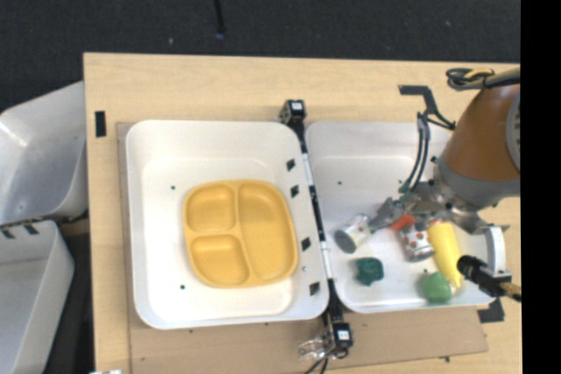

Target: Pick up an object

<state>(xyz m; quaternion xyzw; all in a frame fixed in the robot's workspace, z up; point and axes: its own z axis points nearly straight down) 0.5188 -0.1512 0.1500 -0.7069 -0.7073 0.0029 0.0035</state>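
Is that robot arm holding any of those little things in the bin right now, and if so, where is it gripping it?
It cannot be told. The gripper hangs low over the right bin among the small objects, but nothing shows clearly held.

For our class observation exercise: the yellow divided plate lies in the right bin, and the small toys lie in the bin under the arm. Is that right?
Not quite. The camera view shows the yellow divided plate in the left bin, not the right one. The small toys, such as the green toy, do lie in the right bin under the arm.
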